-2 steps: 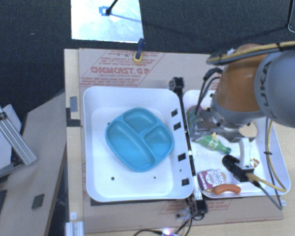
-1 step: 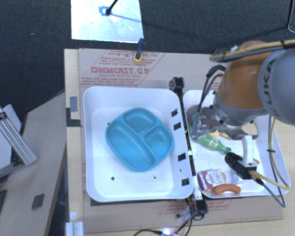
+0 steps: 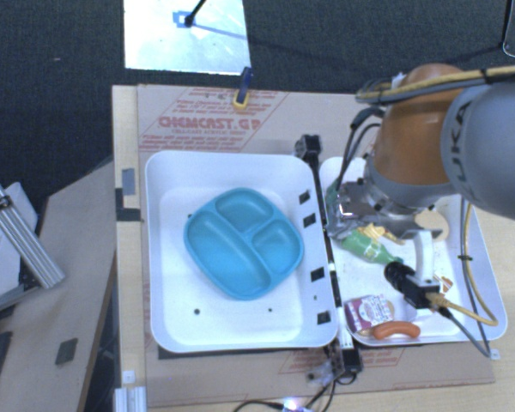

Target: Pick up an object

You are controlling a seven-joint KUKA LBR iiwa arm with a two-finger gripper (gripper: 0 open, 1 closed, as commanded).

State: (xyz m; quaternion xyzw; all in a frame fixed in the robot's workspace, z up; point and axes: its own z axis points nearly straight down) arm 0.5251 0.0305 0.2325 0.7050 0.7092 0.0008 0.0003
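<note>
Bright, even light from overhead. The left bin point(image 3: 173, 312) glares near-white, its rim washed out; shadows are faint. Fine detail is soft, perhaps from low resolution.

Robotics lab is indicated: a grey arm point(image 3: 485, 148) is seen over white bins point(image 3: 157, 256) set on a printed cardboard sheet point(image 3: 208, 120), aluminium framing point(image 3: 21, 240) (left edge), dark carpet point(image 3: 51, 58).
</note>
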